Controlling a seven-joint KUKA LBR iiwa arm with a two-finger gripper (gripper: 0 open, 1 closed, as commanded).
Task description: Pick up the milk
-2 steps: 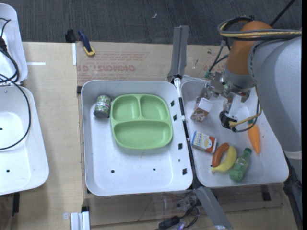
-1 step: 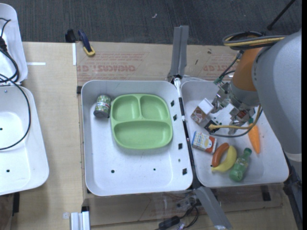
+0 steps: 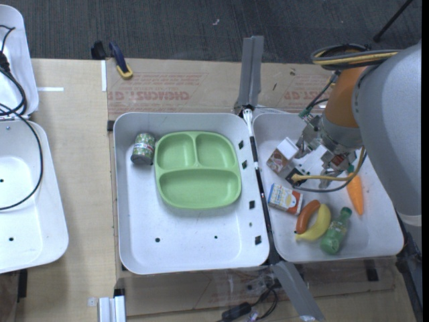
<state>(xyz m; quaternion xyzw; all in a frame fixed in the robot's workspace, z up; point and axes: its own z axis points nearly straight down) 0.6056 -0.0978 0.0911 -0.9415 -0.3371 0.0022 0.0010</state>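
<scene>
A small white and brown carton [image 3: 280, 157], which looks like the milk, lies tilted in the upper left part of the right bin [image 3: 382, 243]. My gripper [image 3: 305, 156] hangs low over that bin, just to the carton's right and close against it. The grey arm with its orange band [image 3: 342, 102] comes in from the right above it. The wrist hides the gripper's tips, so contact with the carton cannot be made out.
Also in the right bin are a white and orange carton [image 3: 284, 198], a red sausage [image 3: 307, 214], a banana [image 3: 316, 224], a green bottle [image 3: 335, 231] and a carrot [image 3: 356, 194]. The left bin [image 3: 134, 240] holds a green divided plate [image 3: 197, 170] and a small can [image 3: 142, 148].
</scene>
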